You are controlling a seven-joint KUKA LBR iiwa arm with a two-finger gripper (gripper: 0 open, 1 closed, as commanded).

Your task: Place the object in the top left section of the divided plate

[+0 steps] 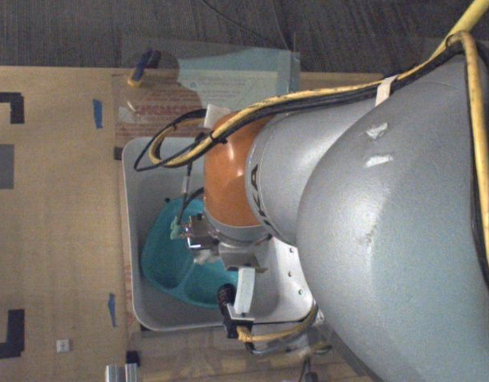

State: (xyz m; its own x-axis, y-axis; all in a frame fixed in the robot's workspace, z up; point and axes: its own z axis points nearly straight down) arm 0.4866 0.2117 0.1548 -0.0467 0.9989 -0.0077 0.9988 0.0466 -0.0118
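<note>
A teal divided plate (pixel 166 263) lies in the white bin (pixel 134 213); only its left part shows, and the rest is hidden under the arm. The grey arm with its orange band (pixel 228 177) reaches in from the right and hangs over the plate. The wrist (pixel 203 237) sits right above the plate's upper middle, and it hides whatever lies beneath it. A small pale greenish bit (pixel 177 228) shows at the wrist's left edge over the plate; I cannot tell what it is.
The bin stands on a tan wooden bench (pixel 53 213) with blue tape marks and black corner marks. Yellow and black cables (pixel 172 146) loop over the bin's top edge. A clear plastic box (pixel 228 74) sits behind the bin. The arm's large grey body covers the right half.
</note>
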